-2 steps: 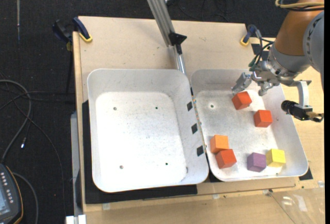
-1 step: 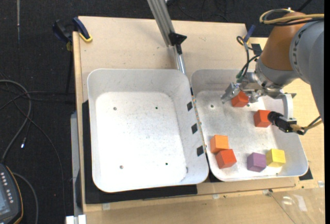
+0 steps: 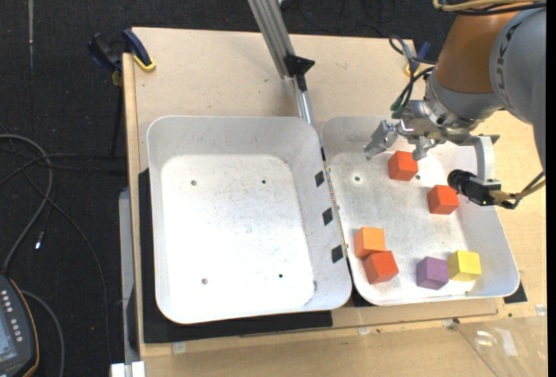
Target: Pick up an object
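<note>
No legible text, labels or numbers

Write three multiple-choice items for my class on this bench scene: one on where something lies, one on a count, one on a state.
1. Where does the yellow cube lie?
A. In the left bin
B. In the right bin, near its front right corner
C. On the bare bench

2. How many cubes lie in the right bin?
A. Four
B. Six
C. Eight

3. What is the state of the gripper?
A. Above the bin's far part, fingers spread, nothing between them
B. Shut on the purple cube
C. Resting in the left bin

Answers: 1 B, it sits beside the purple cube by that corner. 2 B, three red-orange, one orange, one purple, one yellow. 3 A, a red-orange cube lies just below the fingers, not gripped.
</note>
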Robot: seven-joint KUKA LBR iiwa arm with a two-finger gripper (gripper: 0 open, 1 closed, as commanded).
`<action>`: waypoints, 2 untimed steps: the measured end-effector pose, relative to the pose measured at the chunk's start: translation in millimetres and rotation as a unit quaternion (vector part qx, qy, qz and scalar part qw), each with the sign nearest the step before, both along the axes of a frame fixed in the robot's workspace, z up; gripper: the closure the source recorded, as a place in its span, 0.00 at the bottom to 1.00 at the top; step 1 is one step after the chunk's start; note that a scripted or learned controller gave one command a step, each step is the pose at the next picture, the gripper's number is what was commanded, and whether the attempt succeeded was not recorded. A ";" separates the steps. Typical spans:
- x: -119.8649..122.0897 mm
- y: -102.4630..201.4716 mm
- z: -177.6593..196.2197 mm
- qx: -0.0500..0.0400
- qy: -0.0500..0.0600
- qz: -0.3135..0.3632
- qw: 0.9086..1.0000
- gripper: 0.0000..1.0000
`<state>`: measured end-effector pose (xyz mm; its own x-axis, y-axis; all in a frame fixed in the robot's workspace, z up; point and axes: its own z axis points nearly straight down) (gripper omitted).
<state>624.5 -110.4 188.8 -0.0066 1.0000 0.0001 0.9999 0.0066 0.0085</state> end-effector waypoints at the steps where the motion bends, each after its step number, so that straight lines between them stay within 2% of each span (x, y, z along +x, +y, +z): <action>1: 16.9 -69.6 -70.4 -0.002 0.006 -0.006 1.000 0.00; 2: 17.0 -72.9 -62.8 -0.001 0.003 -0.004 1.000 0.00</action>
